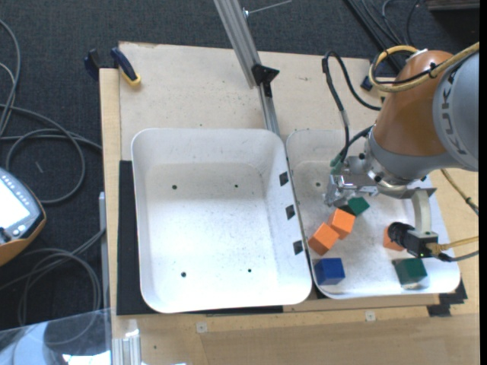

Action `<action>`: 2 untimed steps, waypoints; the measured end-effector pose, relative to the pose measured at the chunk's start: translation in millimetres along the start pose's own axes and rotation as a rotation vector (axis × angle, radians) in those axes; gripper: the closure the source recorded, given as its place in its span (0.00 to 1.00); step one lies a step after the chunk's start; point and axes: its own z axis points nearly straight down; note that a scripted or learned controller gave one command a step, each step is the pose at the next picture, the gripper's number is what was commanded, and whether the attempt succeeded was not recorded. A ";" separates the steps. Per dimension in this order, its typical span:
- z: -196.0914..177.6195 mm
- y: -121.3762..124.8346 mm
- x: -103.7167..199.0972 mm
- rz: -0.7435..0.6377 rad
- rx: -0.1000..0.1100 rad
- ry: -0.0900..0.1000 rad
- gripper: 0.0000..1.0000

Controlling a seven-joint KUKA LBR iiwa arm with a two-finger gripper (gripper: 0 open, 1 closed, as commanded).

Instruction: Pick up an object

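Target object: a small dark green block (358,205) lies in the right bin, directly under the gripper (344,192); this seems the piece the arm is going for.
Gripper state: the metal fingers are low over the green block, but I cannot tell if they are wide, narrow, or holding anything.
Close neighbours: two orange cubes (334,230) lie touching each other just below the green block, so a grasp here has little free room on that side.
Other pieces: a blue cube (329,271) sits near the front rim; a second dark green cube (411,271) and a small orange piece (394,239) lie toward the right side, partly behind a black part of the tool.
Right bin: shallow white tray (304,154); its far end is bare, which gives open room to lift away.
Left bin: the larger white tray (205,226) stands beside it, rims touching.
Arm: grey body with orange band (411,120) comes in from the right and hangs over the right bin.
Risk: in my judgement the orange cubes may be pushed during closing.
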 end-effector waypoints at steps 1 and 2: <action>4.3 -1.4 -2.5 0.004 0.008 -0.001 0.00; 4.2 -23.4 -14.7 0.007 0.011 -0.001 0.00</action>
